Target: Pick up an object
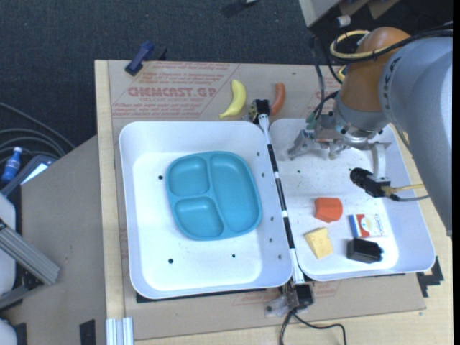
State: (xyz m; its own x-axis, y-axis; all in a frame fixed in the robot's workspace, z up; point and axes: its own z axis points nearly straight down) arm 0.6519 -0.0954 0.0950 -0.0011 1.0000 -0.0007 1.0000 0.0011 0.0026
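In the right bin [410,261], near its front, lie an orange block [328,209], a yellow wedge [319,242], a small red, white and blue box [368,226] and a black block [364,250]. My gripper [317,148] hangs over the far end of this bin, near the divider between the bins. Its fingers are spread open with nothing between them. It is well behind the orange block and apart from every object.
The left bin [136,192] holds a blue divided plate [213,194]. Behind the bins on the board lie a yellow banana [234,99], an orange sausage-shaped thing [277,98] and a blue object [139,58]. The arm fills the upper right.
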